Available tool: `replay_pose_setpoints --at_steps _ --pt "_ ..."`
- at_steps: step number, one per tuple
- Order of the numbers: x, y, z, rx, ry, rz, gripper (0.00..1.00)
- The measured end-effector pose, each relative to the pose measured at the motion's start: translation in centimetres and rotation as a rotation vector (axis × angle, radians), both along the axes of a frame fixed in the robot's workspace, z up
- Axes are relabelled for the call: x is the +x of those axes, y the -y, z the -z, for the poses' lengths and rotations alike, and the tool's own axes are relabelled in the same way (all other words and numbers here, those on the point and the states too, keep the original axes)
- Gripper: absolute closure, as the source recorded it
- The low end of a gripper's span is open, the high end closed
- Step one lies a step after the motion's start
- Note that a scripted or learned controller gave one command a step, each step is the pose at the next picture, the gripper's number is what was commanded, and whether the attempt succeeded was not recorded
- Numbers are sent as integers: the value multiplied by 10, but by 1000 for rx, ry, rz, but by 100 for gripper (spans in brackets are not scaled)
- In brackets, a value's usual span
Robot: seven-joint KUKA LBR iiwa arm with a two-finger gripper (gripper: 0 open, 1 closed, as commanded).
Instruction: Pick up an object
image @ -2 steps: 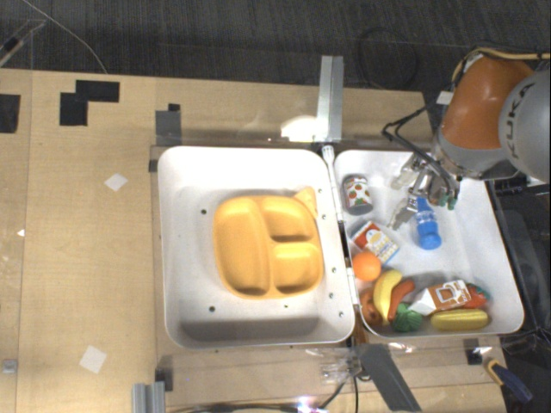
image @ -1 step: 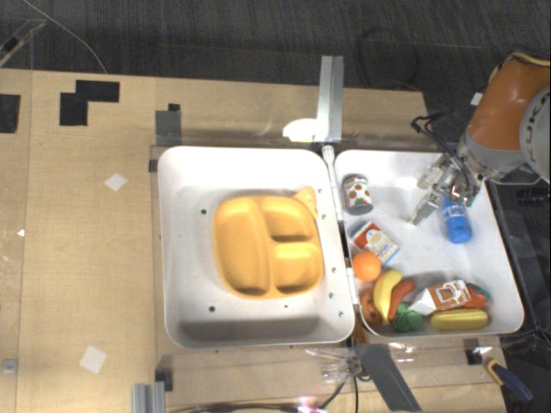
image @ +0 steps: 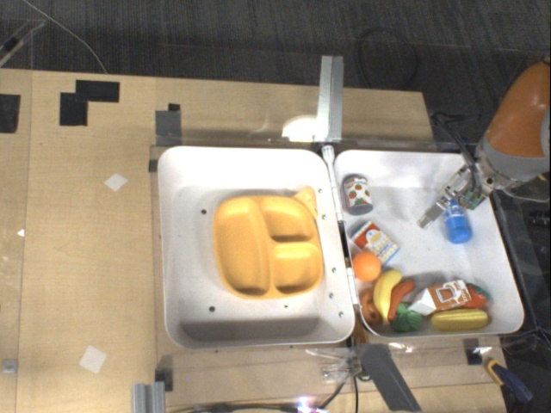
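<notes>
Right now the gripper [image: 448,198], fingers apart w/ nothing between, hangs just up-left of the blue bottle [image: 458,224], which lies roughly upright in the right bin [image: 405,169].

We note a light wooden desk [image: 86,256] with black cut-out marks [image: 86,99] toward 10 o'clock. Dark carpeted floor [image: 215,15] runs along 12 o'clock. A metal post [image: 331,97] stands at desk centre.

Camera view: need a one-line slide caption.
KUKA arm's claw poised beside a blue bottle in the right bin of toy food; yellow divided tray in the left bin.
</notes>
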State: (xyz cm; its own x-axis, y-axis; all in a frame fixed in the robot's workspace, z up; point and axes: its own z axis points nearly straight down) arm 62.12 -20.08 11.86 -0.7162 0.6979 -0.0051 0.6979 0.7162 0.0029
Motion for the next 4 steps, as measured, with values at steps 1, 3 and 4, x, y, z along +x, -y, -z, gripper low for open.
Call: replay_pose_setpoints --at_steps 1,3,4 --pt "-6 -4 22 2 -2 148 0" --pt "45 -12 21 2 10 454 100" --pt "45 -13 21 2 9 453 0"
